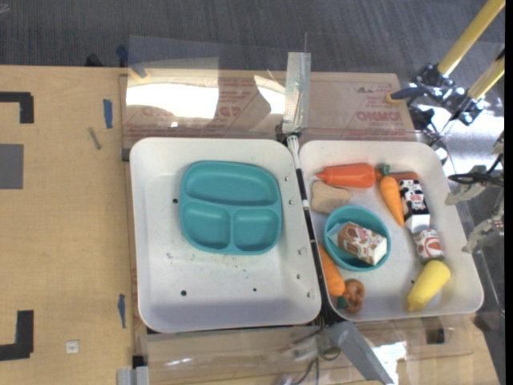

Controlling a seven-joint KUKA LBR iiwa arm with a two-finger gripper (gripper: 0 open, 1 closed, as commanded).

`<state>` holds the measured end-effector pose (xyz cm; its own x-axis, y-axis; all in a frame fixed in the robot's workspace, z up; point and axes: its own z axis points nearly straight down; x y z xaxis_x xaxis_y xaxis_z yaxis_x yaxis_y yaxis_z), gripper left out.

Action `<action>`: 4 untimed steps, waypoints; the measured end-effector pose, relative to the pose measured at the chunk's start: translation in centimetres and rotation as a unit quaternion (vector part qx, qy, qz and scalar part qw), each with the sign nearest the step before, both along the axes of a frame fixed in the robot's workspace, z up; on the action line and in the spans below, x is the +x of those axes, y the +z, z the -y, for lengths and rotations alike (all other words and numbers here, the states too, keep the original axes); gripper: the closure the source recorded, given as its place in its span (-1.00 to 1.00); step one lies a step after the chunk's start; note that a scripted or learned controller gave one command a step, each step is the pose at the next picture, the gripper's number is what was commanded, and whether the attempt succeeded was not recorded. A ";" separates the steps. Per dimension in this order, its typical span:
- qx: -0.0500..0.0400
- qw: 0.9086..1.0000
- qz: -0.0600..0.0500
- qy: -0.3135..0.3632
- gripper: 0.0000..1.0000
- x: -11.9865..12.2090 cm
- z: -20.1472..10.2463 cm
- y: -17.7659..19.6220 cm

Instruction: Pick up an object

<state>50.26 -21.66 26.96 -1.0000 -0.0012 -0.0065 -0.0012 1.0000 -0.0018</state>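
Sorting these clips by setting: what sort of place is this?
Probably a robotics lab test bench. Two white bins sit side by side on a plywood bench; toy food such as a carrot fills one, a teal divided plate the other.

Tan wooden bench (pixel 56 239) across the frame, black marks and blue tape bits at left. Two shallow white bins directly on it: left bin (pixel 152 287) at centre, right bin (pixel 461 283) touching it, at lower right.
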 end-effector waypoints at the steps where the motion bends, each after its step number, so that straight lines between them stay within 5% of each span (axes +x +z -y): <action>1: 0.000 0.999 0.012 -0.043 -1.00 -0.2 0.4 -15.8; 4: -0.001 0.999 0.018 -0.035 -1.00 -0.3 0.1 -16.4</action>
